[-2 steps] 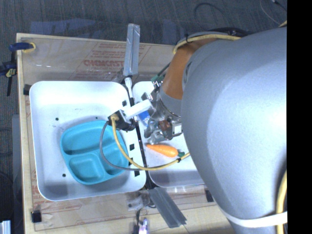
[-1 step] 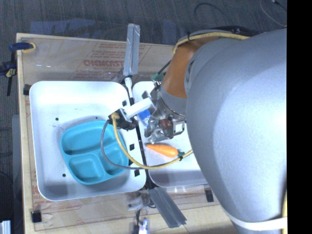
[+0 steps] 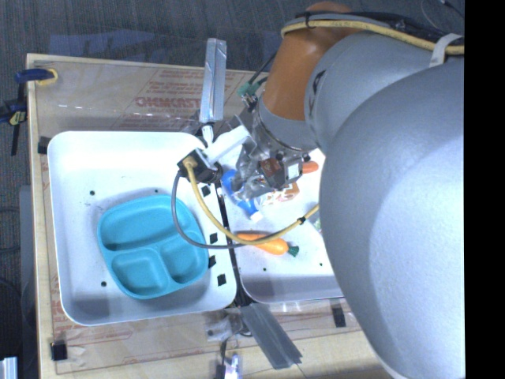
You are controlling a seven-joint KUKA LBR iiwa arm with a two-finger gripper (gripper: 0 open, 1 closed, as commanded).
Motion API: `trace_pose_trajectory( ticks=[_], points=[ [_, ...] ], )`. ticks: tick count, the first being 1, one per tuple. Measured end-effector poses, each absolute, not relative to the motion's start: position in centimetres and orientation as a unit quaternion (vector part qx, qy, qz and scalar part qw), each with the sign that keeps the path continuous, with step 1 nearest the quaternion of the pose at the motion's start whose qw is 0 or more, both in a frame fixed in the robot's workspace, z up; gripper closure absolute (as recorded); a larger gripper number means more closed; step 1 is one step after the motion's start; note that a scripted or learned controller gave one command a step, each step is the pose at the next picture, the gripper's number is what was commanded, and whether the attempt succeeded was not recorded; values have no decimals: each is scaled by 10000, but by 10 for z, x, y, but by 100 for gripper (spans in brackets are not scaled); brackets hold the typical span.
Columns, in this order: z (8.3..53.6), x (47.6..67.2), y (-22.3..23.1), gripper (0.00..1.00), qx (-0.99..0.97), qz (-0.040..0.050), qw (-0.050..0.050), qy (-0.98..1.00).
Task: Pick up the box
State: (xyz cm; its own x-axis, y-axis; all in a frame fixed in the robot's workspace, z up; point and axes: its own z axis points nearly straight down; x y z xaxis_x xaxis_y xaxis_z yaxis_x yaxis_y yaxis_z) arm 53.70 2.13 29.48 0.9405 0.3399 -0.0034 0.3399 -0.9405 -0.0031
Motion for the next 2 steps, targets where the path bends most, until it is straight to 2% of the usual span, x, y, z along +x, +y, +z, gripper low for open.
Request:
trace_pose_trajectory(
  ticks=[1,2],
  points=[
    [278,479,69,100,-9932,12,3,-1168],
    [220,476,32,100,-9940,36,17,-1092]
  ],
)
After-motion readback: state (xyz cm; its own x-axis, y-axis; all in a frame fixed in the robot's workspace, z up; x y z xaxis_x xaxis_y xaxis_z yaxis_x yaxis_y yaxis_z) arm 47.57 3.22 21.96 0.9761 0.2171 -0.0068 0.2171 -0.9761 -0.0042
